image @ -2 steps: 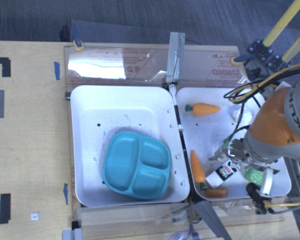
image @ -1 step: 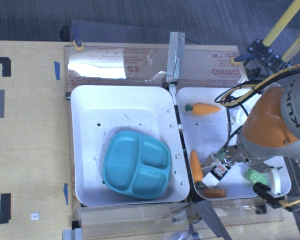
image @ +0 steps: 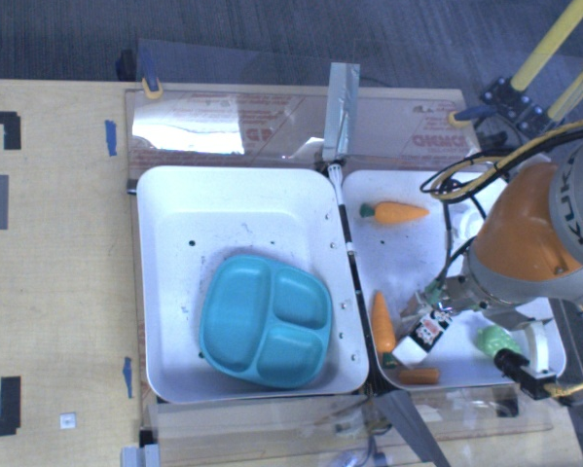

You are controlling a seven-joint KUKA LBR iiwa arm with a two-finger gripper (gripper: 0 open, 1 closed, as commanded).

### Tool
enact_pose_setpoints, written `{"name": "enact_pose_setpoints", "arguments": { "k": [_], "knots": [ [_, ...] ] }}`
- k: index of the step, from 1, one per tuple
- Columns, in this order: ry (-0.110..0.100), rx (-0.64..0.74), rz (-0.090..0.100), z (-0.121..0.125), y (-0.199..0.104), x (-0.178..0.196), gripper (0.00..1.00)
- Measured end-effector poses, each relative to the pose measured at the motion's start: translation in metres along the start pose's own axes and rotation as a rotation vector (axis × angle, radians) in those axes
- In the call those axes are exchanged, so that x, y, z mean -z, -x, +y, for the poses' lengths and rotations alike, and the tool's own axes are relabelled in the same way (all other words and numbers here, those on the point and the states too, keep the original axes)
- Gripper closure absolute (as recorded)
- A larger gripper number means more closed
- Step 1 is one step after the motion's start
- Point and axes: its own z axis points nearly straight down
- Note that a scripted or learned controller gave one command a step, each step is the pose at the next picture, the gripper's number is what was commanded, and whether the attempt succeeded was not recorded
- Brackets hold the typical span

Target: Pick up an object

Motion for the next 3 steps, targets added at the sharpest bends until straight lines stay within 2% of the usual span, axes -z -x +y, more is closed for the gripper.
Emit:
{"name": "enact_pose_setpoints", "arguments": {
  "k": [1, 2, 3],
  "knots": [
    [-0.025, -0.128, 0.008, 0.04, -0.049, 0.085, 1.0],
    [-0.029, -0.13, 0.007, 0.039, -0.048, 0.084, 0.0],
    [0.003, -0.178, -0.003, 0.014, -0.003, 0.017, 0.0]
  ]
}}
